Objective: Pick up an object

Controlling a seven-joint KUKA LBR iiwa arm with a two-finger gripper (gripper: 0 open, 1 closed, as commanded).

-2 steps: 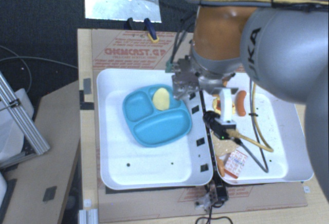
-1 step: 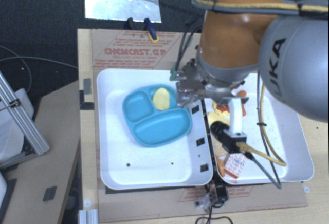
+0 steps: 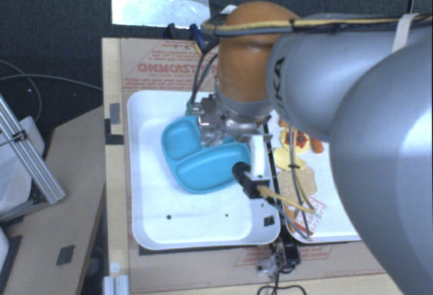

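Arm [image 3: 325, 70] is reaching over left bin [image 3: 152, 219]; hand [image 3: 215, 130] is sitting at blue tray [image 3: 196, 162]; finger state cannot be told.

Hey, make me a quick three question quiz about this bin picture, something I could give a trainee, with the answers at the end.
1. True or false: the blue two-compartment plastic tray lies in the left shallow white bin.
2. Which bin holds the flat printed items with yellow and red patches? A) left B) right
3. Fill in: the grey arm's orange band sits directly above the ____ tray in the camera view.

Key: 1 true. 2 B, the right shallow white bin. 3 blue.
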